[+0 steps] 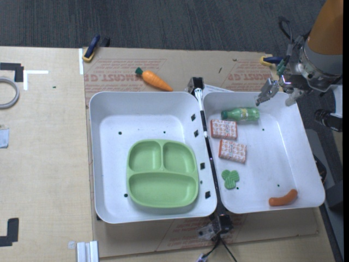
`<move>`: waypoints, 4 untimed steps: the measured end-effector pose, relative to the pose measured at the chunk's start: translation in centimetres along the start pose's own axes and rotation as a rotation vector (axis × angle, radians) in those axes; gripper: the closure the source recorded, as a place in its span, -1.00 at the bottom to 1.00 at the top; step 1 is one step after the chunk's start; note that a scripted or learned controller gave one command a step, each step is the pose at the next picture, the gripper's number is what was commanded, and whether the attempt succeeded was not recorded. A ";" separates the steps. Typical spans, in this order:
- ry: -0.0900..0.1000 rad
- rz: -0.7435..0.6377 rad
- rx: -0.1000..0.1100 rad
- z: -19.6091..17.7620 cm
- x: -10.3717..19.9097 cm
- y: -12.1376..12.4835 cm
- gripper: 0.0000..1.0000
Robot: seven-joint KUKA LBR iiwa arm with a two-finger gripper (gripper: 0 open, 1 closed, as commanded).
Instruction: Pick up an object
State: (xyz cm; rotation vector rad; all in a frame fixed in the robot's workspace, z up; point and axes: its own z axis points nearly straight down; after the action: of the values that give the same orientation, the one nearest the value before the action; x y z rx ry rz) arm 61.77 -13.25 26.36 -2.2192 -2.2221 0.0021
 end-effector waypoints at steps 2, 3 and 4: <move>-0.006 -0.432 0.003 15.4 1.9 3.9 -1.00; -0.014 -0.385 0.002 15.9 2.3 4.3 -1.00; -0.018 -0.385 0.004 14.7 2.0 4.4 1.00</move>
State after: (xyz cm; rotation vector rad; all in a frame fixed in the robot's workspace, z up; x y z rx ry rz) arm 66.11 -11.22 11.63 -1.7588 -2.6129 0.0256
